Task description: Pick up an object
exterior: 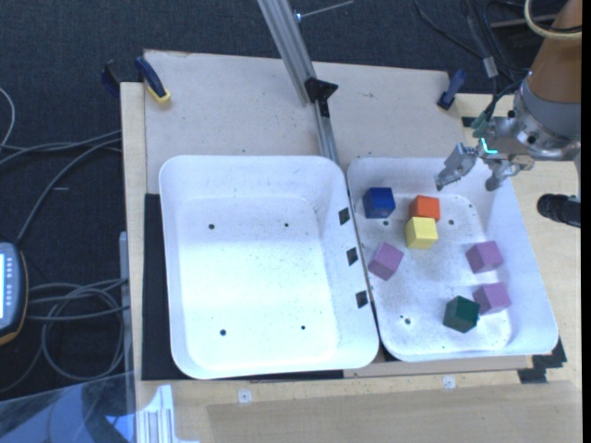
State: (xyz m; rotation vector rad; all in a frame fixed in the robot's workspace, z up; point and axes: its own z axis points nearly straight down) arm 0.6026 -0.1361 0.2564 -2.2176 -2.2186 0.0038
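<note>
Blocks lie scattered in the right bin (531,275), seven in all, and any one would do for the task. The gripper (475,170) hangs over that bin's far corner with its two fingers spread apart and nothing between them. Nearest to it, a little toward the camera and to the left, sits the orange block (426,207), with the yellow block (421,233) touching or nearly touching its near side. The blue block (379,202) is farther left of the gripper, near the bin's inner wall. Three purple blocks (484,256) and a green block (461,314) lie well toward the camera from the gripper, the green one just beside one of the purple ones. The left bin (175,192) is well away across the divide.

Judging from this, no grasp has begun. The likeliest trouble is the orange and yellow pair: fingers coming down on one could land on top of the other, or push both aside and close on air. The gripper also hangs close to the bin's raised rim, so a straight descent there risks a finger catching the wall. The green block's purple neighbour could crowd a finger in the same way.
</note>
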